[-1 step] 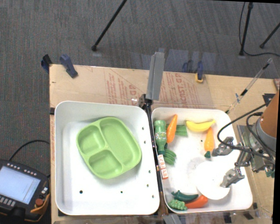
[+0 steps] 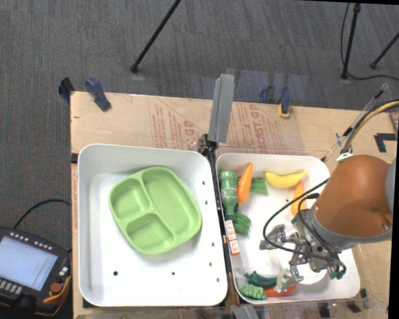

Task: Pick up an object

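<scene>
The bench holds 2 white bins [image 2: 90, 182]. The gripper [image 2: 299, 269] hangs low in the right one (whether it is open or closed cannot be told), just right of green toy vegetables [image 2: 258, 282]; behind it lie a banana [image 2: 284, 179] and a carrot [image 2: 245, 182].

Divided plate [image 2: 156, 210] in left bin [image 2: 91, 162]; toy foods [image 2: 241, 192] in right bin [image 2: 320, 163]

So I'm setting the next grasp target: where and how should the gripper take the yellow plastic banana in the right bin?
Grip the yellow plastic banana at its thick middle, coming straight down from above, fingers closing across its short width. It lies flat, curved, lengthwise along the right white bin's far wall, with bare floor on its near side; the orange carrot sits further left.
</scene>
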{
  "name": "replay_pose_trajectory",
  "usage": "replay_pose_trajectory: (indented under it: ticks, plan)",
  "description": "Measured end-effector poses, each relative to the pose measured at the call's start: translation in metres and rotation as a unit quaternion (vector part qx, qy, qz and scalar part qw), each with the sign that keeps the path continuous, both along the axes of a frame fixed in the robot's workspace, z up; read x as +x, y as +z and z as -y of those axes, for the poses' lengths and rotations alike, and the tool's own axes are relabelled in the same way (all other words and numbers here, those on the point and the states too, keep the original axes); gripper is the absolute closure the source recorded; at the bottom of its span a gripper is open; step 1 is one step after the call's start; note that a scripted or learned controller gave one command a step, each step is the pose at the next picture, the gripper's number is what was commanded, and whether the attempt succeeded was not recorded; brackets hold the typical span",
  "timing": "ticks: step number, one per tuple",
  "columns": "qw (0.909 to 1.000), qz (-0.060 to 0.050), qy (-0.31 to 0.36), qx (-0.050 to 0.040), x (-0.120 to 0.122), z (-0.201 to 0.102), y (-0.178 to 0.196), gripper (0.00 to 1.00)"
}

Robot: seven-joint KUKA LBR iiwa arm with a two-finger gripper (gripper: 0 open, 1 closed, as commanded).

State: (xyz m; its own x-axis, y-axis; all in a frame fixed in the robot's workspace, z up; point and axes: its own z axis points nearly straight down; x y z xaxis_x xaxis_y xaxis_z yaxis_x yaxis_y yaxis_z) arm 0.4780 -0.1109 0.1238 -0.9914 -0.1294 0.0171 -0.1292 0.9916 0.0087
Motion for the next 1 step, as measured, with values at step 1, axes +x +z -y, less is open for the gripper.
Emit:
replay_pose_trajectory:
  ticks: [1]
  plan:
    - [0.9997,0.005,-0.023,-0.0019,0.0464,-0.0307,-0.0407,0.00]
